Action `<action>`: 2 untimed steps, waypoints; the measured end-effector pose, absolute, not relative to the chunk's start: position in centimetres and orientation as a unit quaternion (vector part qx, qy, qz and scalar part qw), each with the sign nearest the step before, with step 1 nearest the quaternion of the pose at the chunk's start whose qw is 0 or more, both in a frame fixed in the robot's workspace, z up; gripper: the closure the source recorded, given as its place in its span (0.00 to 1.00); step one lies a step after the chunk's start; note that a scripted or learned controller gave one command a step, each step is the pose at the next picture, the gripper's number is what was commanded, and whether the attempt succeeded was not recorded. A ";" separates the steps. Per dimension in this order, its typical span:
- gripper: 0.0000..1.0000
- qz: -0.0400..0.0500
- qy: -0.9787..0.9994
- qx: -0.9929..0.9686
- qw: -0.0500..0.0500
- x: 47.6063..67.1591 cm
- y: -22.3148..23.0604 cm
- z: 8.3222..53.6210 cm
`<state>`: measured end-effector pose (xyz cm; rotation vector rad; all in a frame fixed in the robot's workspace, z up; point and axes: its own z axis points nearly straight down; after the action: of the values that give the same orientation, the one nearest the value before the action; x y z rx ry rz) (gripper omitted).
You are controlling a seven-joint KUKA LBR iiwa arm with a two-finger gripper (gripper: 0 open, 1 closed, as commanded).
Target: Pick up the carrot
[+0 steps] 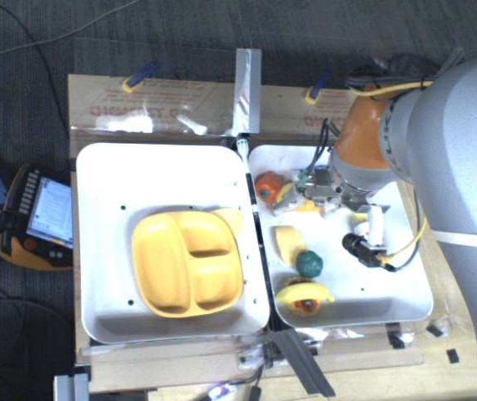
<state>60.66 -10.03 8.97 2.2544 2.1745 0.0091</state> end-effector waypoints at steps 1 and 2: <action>0.00 -0.013 0.750 0.661 -0.023 64.8 -14.5 8.6; 0.00 -0.012 0.721 0.693 -0.012 66.0 -17.8 11.3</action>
<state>66.03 -17.75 11.33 2.1929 2.2829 -0.0364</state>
